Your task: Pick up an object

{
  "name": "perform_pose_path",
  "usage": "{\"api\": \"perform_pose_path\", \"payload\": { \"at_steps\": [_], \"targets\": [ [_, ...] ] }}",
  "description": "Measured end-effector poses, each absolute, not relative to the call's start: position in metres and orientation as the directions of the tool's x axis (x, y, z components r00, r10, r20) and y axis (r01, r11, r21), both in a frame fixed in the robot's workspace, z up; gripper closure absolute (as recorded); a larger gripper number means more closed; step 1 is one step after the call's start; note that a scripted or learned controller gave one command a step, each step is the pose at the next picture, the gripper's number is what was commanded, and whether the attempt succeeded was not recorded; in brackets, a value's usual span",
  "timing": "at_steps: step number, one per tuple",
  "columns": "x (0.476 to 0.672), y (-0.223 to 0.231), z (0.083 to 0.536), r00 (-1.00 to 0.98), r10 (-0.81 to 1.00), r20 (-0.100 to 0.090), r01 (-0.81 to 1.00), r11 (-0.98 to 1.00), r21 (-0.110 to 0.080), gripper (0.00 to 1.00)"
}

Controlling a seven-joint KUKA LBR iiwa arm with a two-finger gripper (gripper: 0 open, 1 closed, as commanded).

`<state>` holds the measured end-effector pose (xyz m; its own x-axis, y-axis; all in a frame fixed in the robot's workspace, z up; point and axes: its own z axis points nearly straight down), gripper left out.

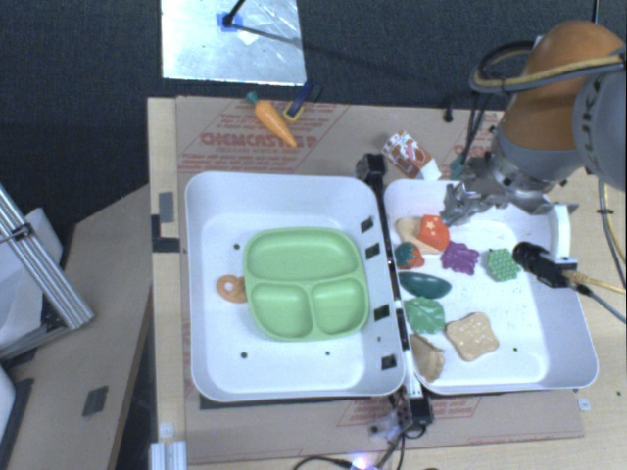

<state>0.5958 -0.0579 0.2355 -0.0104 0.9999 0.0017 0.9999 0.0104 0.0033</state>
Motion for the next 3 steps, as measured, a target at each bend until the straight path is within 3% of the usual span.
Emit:
{"api": "perform_pose_path", "payload": {
  "at_steps": [1, 2, 3],
  "targets": [
    [0.607, -0.004, 0.219, -0.010, 1.000, 0.002, 1.000, 0.010, 0.001, 1.00],
    [0.608, 0.021, 0.235, -0.008, 1.000, 0.001, 1.000, 0.008, 0.003, 1.00],
    [0.602, 0.027, 0.219, -0.006, 1.000, 0.000, 1.000, 0.006, 0.000, 1.00]
  ]
}}
